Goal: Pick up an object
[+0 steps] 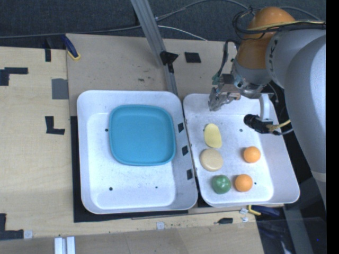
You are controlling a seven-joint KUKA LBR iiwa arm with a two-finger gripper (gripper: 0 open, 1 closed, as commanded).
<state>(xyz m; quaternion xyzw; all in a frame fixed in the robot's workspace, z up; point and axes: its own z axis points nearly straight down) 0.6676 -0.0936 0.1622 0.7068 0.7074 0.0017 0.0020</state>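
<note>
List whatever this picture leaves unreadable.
- Camera view: right shallow white bin, far right corner covered by the grey arm.
- Camera view: left shallow white bin, floor beneath the blue square plate hidden by that plate.
- Camera view: small green round object, too small and blurred to identify.

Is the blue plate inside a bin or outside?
Inside. The blue plate lies flat within the white walls of the bin on the picture's left.

Bulky smooth grey arm (302, 83), glossy orange band (262, 36) just above the claw (216, 103). The claw is small, dull metallic grey. Thin dark cables (236, 21) loop by the band.
</note>
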